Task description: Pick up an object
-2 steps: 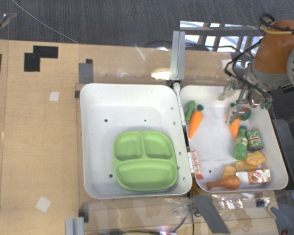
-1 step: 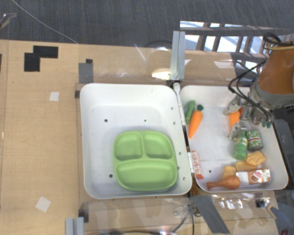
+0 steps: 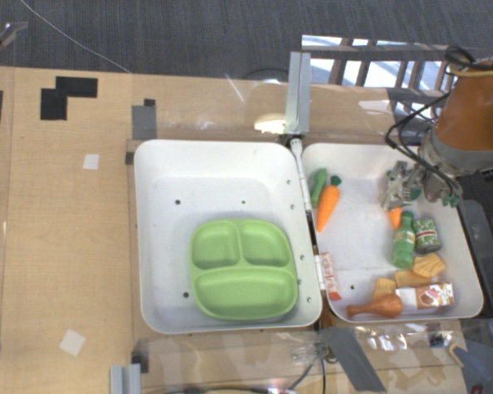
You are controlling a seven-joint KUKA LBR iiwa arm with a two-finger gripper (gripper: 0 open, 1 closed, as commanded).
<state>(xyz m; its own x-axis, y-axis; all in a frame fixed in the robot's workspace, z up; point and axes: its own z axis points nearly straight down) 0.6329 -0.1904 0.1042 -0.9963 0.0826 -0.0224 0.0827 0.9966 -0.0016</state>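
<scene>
Approach step, judging by the pose: the hand [image 3: 409, 189] hangs low in the right shallow white bin [image 3: 357, 257], above a small orange toy piece [image 3: 395, 217] beside the green plastic bottle [image 3: 404, 240]. Finger state: cannot tell. Next move calls for a centred descent. Left bin [image 3: 160, 220] holds a green divided tray [image 3: 242, 268]; pale wood tabletop [image 3: 57, 245], dark carpet [image 3: 148, 19] beyond.

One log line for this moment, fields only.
end effector: over right bin, far right | near: green bottle, small orange item | left bin: green tray | grasp: none seen
</scene>
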